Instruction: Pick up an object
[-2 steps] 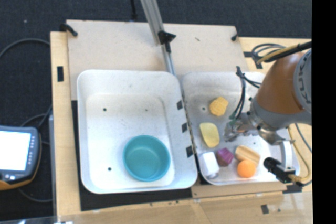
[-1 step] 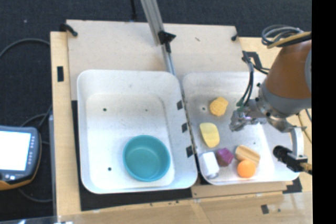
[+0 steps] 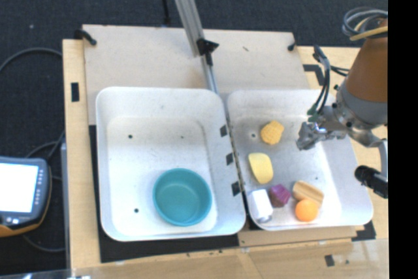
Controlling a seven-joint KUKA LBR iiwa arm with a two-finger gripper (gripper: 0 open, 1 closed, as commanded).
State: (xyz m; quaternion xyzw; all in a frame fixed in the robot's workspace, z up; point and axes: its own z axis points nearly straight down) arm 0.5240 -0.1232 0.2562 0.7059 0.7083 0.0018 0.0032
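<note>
Jaws on the gripper [image 3: 309, 138] cannot be made out as open or closed, and nothing shows between them; it hangs over the right bin [image 3: 339, 212]. Just left sits a yellow bumpy ball [image 3: 272, 132]. Below-left lies a pale yellow block [image 3: 261, 168]. Further below: orange ball [image 3: 306, 210], tan block [image 3: 307, 191], purple piece [image 3: 280, 195], white cylinder [image 3: 262, 204].

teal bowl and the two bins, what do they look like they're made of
Teal bowl: probably plastic, with an even colour and a smooth, slightly satin look. Left bin and right bin: likely thin moulded plastic, matte white with rounded corners and dark specks.
</note>
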